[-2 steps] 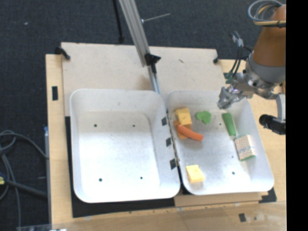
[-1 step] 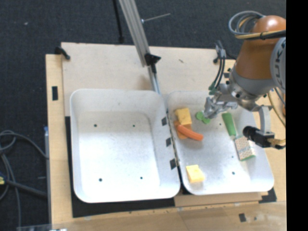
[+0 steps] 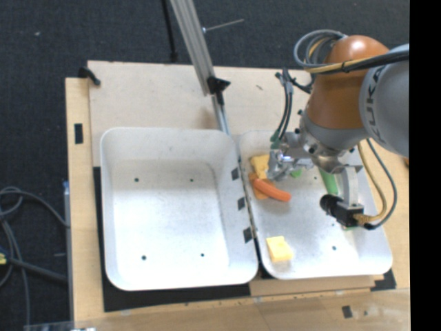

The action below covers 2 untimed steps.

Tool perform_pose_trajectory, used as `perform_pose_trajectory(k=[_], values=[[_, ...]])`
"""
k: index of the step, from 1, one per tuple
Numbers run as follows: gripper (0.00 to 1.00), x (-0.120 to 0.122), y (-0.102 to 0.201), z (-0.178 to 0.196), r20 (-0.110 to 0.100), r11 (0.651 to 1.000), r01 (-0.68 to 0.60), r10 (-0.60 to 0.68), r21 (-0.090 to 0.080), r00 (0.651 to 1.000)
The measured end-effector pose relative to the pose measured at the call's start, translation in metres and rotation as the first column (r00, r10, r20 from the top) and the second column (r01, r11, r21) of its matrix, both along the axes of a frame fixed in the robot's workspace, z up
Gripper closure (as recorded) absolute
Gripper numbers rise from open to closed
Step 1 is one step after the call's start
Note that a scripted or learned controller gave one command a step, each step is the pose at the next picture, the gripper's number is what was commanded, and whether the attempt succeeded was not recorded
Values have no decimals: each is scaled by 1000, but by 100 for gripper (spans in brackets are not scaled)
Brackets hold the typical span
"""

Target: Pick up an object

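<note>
Over the right bin point(image 3: 365, 254), at its far-left part: gripper point(image 3: 280, 167) sits low above the bin floor. Arm point(image 3: 344, 95) reaches in from the right, orange band above the wrist.

Gripper state: cannot tell from this view whether it is released, clenched or grasping anything; the metal head is small and partly hidden under the wrist.

Objects, all in the right bin:
- pale yellow chunk point(image 3: 259, 164), just left of the gripper, near the bin's left wall
- orange carrot point(image 3: 272, 191), lying flat and slanted, just nearer the camera than the gripper; one end is close to the yellow chunk, and whether they touch is unclear
- yellow block point(image 3: 279, 249), lying alone near the front-left corner, well apart from the gripper
- green stick point(image 3: 329, 182), right of the gripper, upper end hidden by the wrist

Left bin point(image 3: 172, 212) stands side by side with the right one, rims meeting in the middle. Both rest on the pale bench point(image 3: 151, 95). An aluminium bar point(image 3: 193, 33) slants down from the top of the view to the far rim between the bins
</note>
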<state>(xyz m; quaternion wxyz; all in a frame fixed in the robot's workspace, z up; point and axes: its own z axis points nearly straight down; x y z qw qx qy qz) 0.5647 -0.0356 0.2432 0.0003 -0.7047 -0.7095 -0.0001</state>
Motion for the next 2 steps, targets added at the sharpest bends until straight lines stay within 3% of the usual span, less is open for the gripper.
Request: perform_pose_trajectory(k=[2], values=[[100, -37, 90, -8, 0, 1000, 0, 0, 0, 1000]])
